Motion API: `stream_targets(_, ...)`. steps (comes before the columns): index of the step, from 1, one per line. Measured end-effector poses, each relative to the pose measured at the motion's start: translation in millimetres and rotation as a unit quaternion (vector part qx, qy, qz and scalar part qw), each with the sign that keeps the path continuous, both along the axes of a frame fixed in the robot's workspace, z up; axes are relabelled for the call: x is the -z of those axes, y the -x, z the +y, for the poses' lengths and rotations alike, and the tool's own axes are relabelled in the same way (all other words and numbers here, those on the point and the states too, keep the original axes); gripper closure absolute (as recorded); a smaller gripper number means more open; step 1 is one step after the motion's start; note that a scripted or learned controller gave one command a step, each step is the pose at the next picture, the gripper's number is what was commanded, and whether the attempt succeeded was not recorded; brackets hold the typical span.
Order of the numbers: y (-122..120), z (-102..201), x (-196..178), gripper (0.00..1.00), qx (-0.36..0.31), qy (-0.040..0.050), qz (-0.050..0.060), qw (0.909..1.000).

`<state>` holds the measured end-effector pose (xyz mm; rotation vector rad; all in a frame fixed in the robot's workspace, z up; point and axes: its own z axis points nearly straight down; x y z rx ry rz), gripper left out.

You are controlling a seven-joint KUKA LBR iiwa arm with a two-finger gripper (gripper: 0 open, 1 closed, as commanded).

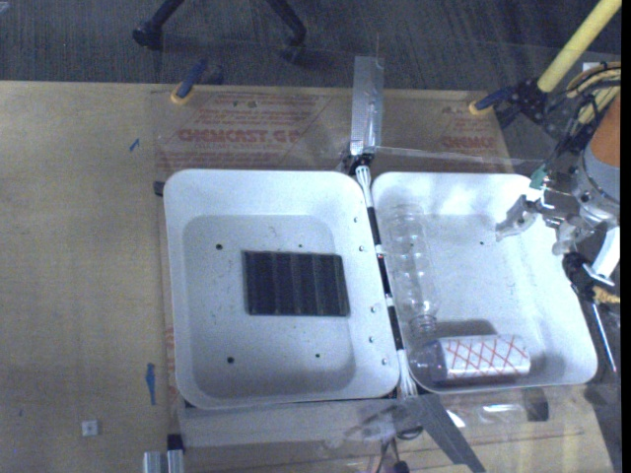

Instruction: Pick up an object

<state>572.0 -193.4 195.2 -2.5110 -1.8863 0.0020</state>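
Pincer state unclear, over right bin | clear bottle well left, apart

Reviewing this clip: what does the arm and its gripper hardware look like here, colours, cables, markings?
At the frame's right edge, the arm shows grey metal with an orange patch. The gripper is pale silver-grey with a small green part, and dark cables run beside it. No markings are legible.

my claw: over right bin's far right corner | clear bottle: along its left wall | red-checked pack: near edge
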Motion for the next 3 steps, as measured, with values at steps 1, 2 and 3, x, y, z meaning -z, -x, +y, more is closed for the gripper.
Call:
stream_targets(1,80.3,22.8,17.0,0.0,-0.009,-0.0003,0.0,1.0)
stream_targets(2,34.1,65.3,106.8,0.0,-0.129,0.0011,-0.004,0.9917)
stream_targets(3,32.5,64.6,95.7,1.0,-0.127,0.0016,-0.007,0.9918)
